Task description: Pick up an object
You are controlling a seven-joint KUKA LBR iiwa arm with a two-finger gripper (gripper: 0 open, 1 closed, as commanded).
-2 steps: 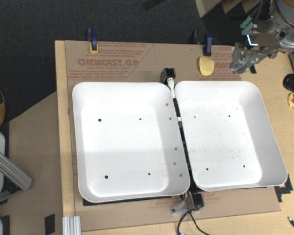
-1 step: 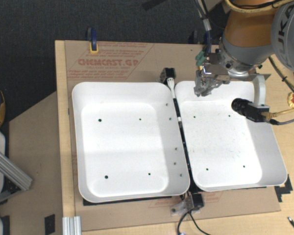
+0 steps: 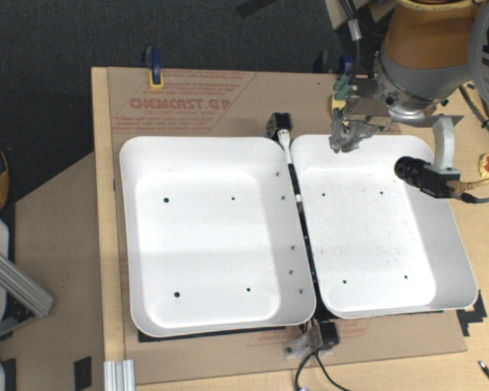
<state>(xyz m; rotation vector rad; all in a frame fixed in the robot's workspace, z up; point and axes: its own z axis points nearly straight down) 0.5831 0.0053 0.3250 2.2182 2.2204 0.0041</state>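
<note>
My gripper [image 3: 345, 139] hangs from the grey wrist below the orange band, over the far rim of the right bin [image 3: 440, 243], close to that bin's back left corner. The left bin [image 3: 147, 218] lies beside it, its white floor marked by a few small dark dots. A black cylinder [image 3: 422, 177] on a white bracket juts out from the wrist over the right bin's far right part.
A black divider strip [image 3: 297, 210] runs between the two bins. Both sit on a brown board [image 3: 187, 96] held by a blue clamp [image 3: 154, 63] at the back. Cables and a small fitting [image 3: 318, 340] lie at the front edge.
</note>
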